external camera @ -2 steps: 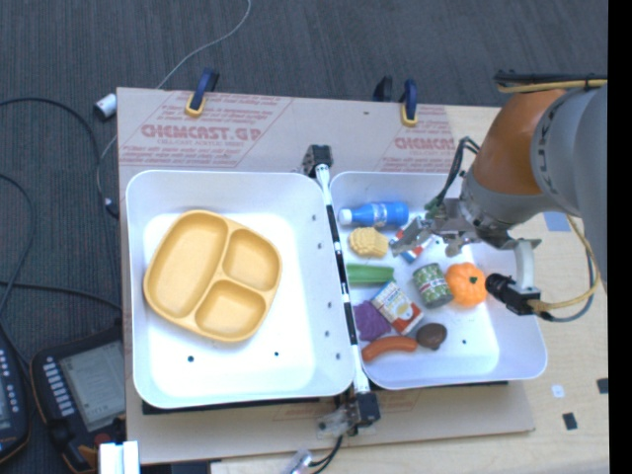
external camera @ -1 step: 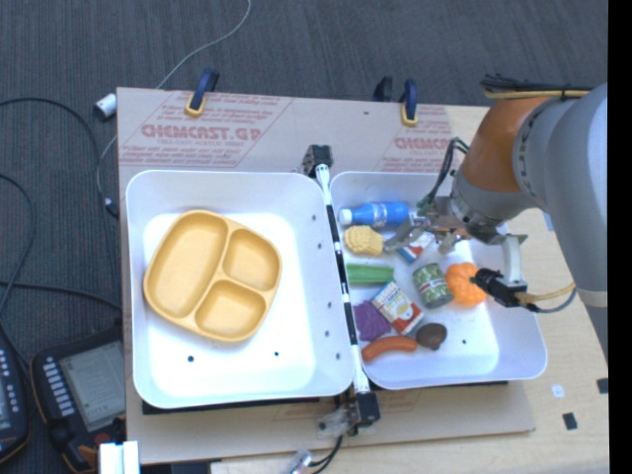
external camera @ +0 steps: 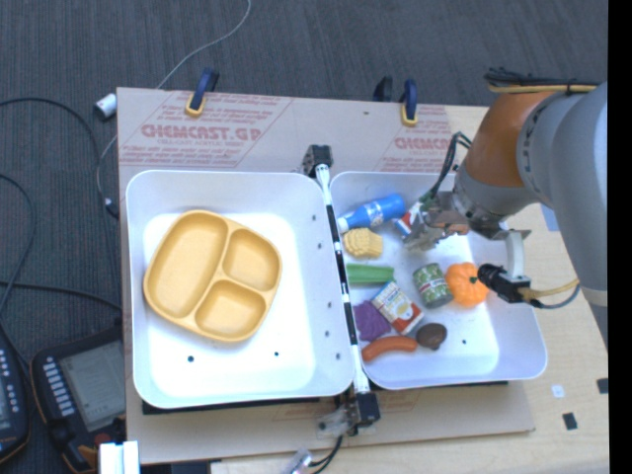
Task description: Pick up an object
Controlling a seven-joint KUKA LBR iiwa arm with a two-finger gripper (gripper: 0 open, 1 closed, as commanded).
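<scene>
- Red sausage-shaped toy (external camera: 391, 347) lay at right bin's (external camera: 513, 358) front edge.
- Gripper (external camera: 427, 227) hovered over small green can (external camera: 431, 284); grip state couldn't be told.
- Blue plastic bottle (external camera: 376, 210) just left of gripper.

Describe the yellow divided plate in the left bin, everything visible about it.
The yellow divided plate lies flat in the left bin, slightly left of its middle. It looks like matte plastic, rounded in outline, with three compartments: one long one on the left, two smaller on the right. All three hold nothing. It rests on the bin floor, touching nothing else.
</scene>
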